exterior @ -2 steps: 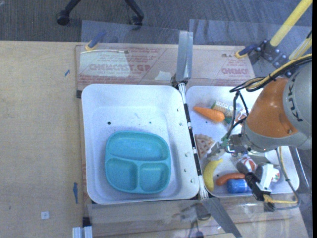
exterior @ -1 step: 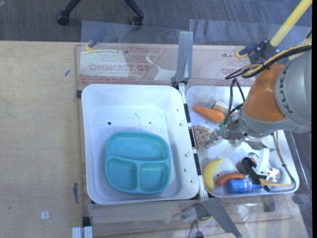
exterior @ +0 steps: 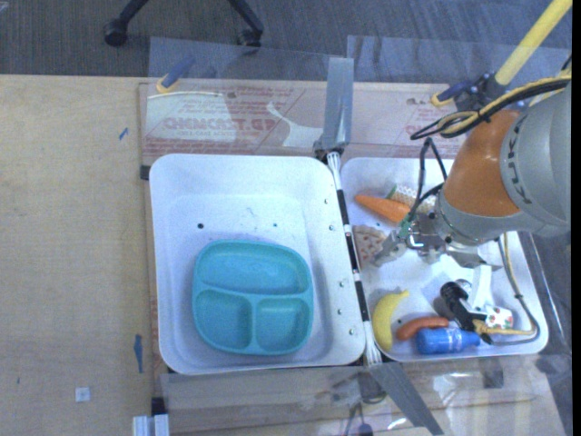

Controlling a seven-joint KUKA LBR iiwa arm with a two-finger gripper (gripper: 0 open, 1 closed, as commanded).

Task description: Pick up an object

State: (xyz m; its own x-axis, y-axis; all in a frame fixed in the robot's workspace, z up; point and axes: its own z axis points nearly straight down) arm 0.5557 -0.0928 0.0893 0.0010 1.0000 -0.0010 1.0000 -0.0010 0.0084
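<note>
The right bin (exterior: pixel 531 271) holds several small things. An orange carrot (exterior: pixel 383 208) lies near its far left corner, and a brown speckled flat piece (exterior: pixel 369 242) rests just below it by the left wall. My gripper (exterior: pixel 398 245) hangs low over the bin's left half, right beside the speckled piece and just below the carrot. Nothing shows between its tips. Near the front lie a yellow banana (exterior: pixel 388 316), a red-orange sausage-shaped thing (exterior: pixel 420 326) and a blue bottle (exterior: pixel 448 340).
The left bin (exterior: pixel 182 198) holds a teal divided plate (exterior: pixel 252 298) toward its front. A grey divider strip (exterior: pixel 346 243) separates the bins. A small pale item (exterior: pixel 403 192) sits behind the carrot. The arm's orange band (exterior: pixel 481 175) covers the right bin's far right.
</note>
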